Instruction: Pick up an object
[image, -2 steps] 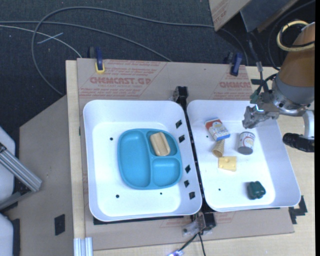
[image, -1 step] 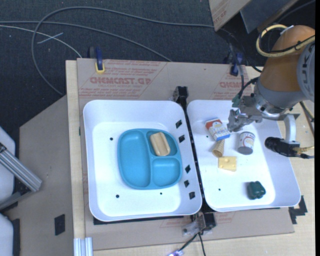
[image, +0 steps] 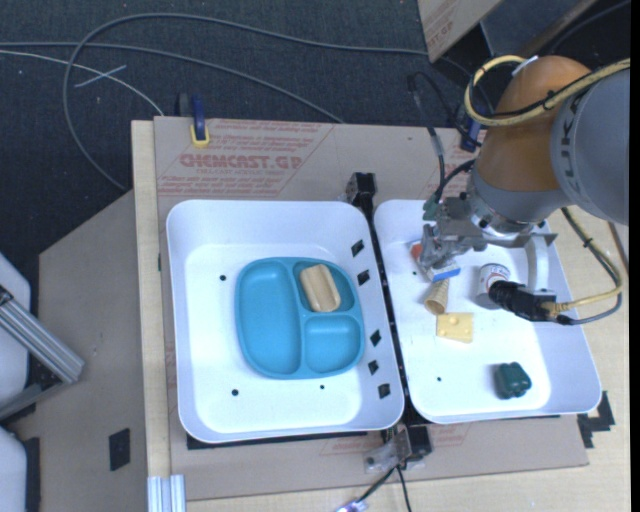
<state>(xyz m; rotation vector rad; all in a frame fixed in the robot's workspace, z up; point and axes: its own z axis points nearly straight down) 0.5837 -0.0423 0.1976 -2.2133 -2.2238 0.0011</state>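
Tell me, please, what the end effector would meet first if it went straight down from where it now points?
Probably the small tan cone-shaped piece just below the end effector, in the right bin; depth is hard to judge from this slanted view.

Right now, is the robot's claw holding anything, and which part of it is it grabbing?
It cannot be told. The claw is low in the right bin, just above a tan cone-shaped piece, but the view does not show anything clearly gripped.

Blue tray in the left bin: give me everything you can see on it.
The blue tray is a light blue divided plate that looks like plastic, with rounded corners and three compartments: one large on its left, two smaller on its right. It lies flat, slightly rotated, near the middle of the left bin. A tan bread-like piece rests in the upper right compartment. The gripper is over the right bin, away from it.
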